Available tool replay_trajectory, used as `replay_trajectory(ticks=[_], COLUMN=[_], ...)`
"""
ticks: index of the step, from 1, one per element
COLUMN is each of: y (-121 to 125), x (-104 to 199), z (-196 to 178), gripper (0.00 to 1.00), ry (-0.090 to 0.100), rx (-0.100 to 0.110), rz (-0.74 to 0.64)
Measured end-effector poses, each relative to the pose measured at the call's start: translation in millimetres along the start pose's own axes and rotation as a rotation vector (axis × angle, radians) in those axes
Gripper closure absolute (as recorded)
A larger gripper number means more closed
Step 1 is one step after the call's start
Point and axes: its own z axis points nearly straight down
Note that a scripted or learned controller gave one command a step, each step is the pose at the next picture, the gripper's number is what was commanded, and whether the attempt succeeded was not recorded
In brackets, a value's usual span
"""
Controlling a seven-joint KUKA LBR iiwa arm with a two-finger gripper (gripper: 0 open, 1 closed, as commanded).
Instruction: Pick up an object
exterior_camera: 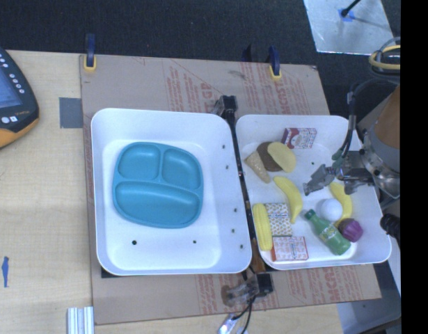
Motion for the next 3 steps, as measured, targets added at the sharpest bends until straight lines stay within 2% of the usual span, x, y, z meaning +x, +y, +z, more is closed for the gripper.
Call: replay_trajectory(ticks=[1,2,3], y=[12.4,46.0,44.5], x=[33.1,36.1,34.2], z=[121.1,134.7,123.6], gripper=[0.00,0.00,1.00], ry=[0.002,-0.001,-0.003], rx=[0.007,-0.003,0.000], rz=[-0.004,-0.003,-0.002])
